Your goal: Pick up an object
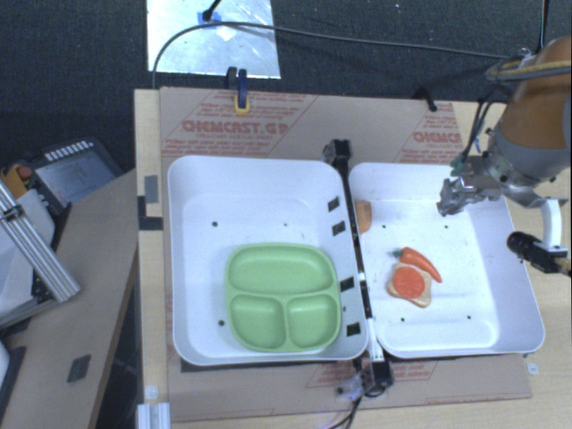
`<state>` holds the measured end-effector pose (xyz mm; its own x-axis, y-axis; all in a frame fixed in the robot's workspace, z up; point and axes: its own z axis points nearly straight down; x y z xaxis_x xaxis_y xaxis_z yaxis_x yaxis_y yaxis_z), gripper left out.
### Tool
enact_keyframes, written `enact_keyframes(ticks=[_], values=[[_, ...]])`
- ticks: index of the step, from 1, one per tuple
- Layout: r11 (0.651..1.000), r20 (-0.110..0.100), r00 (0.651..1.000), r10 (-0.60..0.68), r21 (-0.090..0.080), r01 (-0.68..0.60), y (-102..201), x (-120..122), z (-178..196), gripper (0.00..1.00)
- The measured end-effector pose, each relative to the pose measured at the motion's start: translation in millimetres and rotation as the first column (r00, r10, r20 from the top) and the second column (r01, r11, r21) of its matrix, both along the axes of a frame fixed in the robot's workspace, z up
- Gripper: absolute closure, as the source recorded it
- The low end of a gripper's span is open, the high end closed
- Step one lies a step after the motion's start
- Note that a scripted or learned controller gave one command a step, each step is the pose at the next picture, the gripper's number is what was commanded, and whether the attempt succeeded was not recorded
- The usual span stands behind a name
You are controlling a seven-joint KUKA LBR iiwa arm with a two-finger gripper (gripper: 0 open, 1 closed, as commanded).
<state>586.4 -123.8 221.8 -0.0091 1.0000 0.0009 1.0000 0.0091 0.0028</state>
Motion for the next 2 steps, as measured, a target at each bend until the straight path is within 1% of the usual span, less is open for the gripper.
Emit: enact_keyframes(ticks=[1,2], values=[[1.0,0.0,1.0,0.0,0.001,0.0,44.5,5.1,2.4,1.0],[1.0,0.0,1.0,0.001,0.001,-0.001,97.8,15.6,13.2,1.0]])
